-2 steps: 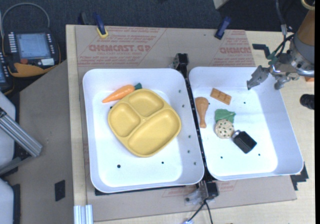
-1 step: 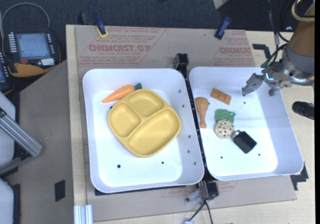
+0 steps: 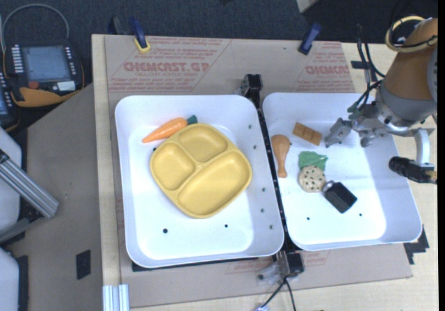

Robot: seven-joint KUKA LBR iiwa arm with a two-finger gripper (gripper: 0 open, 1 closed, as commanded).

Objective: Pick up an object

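A: Arm's in from the right, gripper (image 3: 351, 133) hovering over the far part of the right bin (image 3: 396, 229). Fingers look spread, nothing between them.

B: And the pickings?

A: All in that bin: a brown cracker (image 3: 306, 133) just left of the gripper, a drumstick (image 3: 280, 153) near the divider, a green piece (image 3: 313, 160), a cookie (image 3: 311, 178), a black block (image 3: 340, 196).

B: Left bin (image 3: 139, 233)?

A: Yellow divided plate (image 3: 200, 170), with a carrot (image 3: 164, 130) at its far-left edge.
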